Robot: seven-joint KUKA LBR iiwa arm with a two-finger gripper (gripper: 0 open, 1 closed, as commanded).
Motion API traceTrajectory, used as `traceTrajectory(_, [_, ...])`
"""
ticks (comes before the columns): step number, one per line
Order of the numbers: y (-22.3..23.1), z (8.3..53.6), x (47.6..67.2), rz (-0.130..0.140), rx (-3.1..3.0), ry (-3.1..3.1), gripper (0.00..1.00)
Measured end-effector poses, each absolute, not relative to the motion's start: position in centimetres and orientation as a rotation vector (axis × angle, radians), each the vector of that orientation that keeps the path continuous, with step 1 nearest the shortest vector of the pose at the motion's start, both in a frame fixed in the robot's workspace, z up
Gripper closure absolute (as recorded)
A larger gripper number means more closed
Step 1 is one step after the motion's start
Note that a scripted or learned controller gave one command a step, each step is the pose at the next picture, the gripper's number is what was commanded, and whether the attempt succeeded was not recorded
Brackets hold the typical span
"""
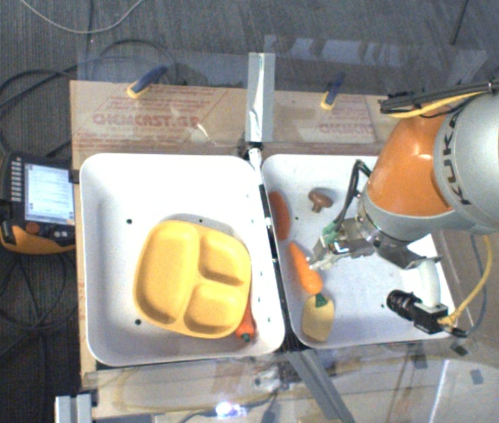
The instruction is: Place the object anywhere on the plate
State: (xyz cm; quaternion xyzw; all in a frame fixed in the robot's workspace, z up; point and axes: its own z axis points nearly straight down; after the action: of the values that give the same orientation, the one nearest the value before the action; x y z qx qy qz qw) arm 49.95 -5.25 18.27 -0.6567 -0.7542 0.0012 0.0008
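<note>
The gripper (pixel 331 247) hangs low in the right-hand bin (pixel 368 320), just right of centre frame, with its tips close beside the upper end of a carrot (pixel 304 270) that lies slantwise on the bin floor; whether the tips touch the carrot, and whether they are apart or together, cannot be told at this size and angle. Nothing is seen clamped between them. Just below the carrot sits a pale pear-shaped piece (pixel 317 317) with a small green top, near the bin's lower edge. Up along the divider lies a reddish sausage-like piece (pixel 279 215), and to its right a small brown mushroom (pixel 320 199). Across the divider, in the left-hand bin (pixel 108 192), the yellow sectioned plate (pixel 195 278) rests tilted, left of centre frame, and a small orange thing (pixel 246 329) peeps from under its lower right rim. The step in hand looks like the pick, with the carrot the likely target, though the task does not name its object. The next move would call for a firm close on the carrot, a lift high enough to clear the divider, and a carry leftward over any compartment of the plate.
</note>
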Motion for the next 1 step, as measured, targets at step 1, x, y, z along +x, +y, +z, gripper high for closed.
traceTrajectory(1, [-6.18,18.25,54.29,0.005,-2.032,-2.394,1.00])
